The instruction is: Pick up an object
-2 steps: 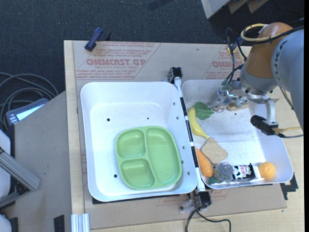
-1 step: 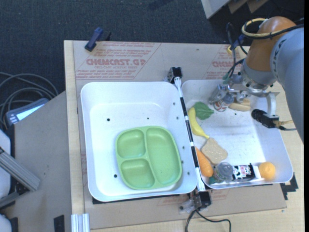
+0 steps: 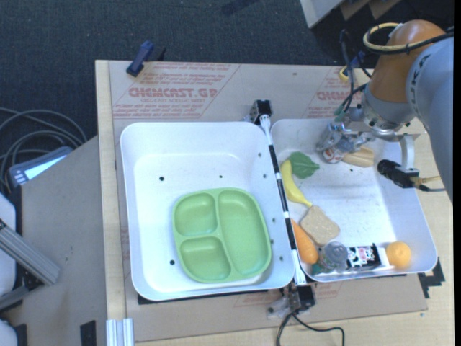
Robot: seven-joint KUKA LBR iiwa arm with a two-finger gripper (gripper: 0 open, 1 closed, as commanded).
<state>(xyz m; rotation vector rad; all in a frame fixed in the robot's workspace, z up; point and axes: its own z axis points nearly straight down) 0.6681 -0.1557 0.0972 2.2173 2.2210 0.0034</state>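
The arm reaches in from the right, and the gripper is low in the far part of the right bin. Just beside it lies a tan bun, the closest thing to grab. The bun looks light and a bit soft, so a gentle squeeze across its middle should do. It may squash or roll if pinched at one end. I cannot tell if the jaws are open or closed, or if they touch the bun. Nearby are a banana and a green leaf. The left bin holds a green tray.
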